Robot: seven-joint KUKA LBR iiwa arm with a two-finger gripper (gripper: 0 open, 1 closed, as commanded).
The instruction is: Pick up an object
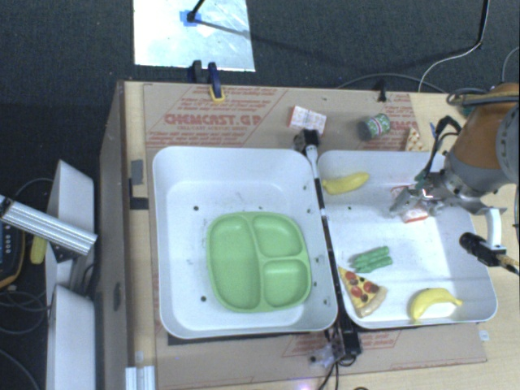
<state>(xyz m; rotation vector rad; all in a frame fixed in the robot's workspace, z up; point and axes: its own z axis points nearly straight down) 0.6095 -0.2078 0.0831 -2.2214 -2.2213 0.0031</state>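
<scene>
gripper [416, 197] sits low on a small red-white item [416, 214] right beneath it, can't tell if it has a grip; I'd center on it, then lift slowly

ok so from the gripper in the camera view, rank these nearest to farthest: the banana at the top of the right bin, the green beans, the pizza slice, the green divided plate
From the gripper, low over the right bin's upper right:
1. Yellow banana, at that bin's upper left.
2. Green bean bundle, mid bin, below the gripper.
3. Pizza slice, lower left of the bin.
4. Green three-compartment plate, in the left bin.
The first two are fairly close in distance.
</scene>
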